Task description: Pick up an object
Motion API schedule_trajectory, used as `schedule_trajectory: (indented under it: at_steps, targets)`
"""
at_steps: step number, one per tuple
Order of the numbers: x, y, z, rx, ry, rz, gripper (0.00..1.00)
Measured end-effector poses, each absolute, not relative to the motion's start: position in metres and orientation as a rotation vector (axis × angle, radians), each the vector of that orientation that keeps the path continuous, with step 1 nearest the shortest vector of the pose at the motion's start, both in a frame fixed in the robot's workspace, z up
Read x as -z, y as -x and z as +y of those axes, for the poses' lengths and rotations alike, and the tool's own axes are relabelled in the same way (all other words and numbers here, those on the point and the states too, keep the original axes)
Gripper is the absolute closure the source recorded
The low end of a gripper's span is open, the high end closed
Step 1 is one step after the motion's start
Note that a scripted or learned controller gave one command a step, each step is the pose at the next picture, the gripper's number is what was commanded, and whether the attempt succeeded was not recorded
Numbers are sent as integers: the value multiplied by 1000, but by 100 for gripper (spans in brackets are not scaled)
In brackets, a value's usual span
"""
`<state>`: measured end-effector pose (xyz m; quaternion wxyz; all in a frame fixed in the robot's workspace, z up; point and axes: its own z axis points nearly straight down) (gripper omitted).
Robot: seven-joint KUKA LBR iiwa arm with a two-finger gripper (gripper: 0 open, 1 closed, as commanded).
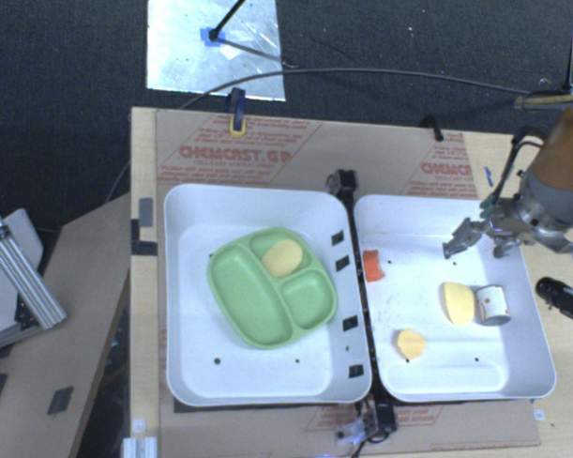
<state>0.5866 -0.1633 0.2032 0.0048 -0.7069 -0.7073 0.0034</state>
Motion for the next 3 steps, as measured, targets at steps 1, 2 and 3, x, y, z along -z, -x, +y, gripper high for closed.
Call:
schedule_trajectory:
  at_steps: [1, 2, 3]
  targets:
    - [-211, -589, -163, 1, 2219, -2226, 0]
    - [-149, -590, -162, -1, 2219, -2223, 0]
    - [-104, -594, -155, -1, 2215, -2225, 0]
